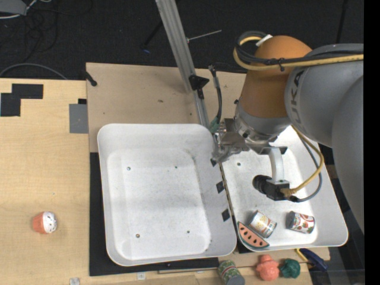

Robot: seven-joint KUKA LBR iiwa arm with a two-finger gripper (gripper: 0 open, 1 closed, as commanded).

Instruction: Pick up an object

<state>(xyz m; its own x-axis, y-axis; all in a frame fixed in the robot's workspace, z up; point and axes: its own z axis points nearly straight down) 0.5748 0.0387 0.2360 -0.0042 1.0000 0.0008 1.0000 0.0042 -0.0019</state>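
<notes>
The grey arm with its orange band (270,85) hangs over the back of the right bin (323,233). Its gripper (224,146) sits low at that bin's back left corner, close to the wall shared with the left bin (154,195). At the front of the right bin lie a small metal can (261,223), a watermelon-slice toy (252,236) and a white-and-red cup (300,222). All three are well apart from the gripper, towards the front. I see nothing between the gripper's fingers.
A slanted metal rail (181,46) rises behind the bins. In front of the right bin sit a dark can (228,271), a pink toy (267,268) and a green toy (290,268). A red-and-white ball (44,222) rests on the bench far left. A black connector (267,186) with a yellow cable hangs from the arm.
</notes>
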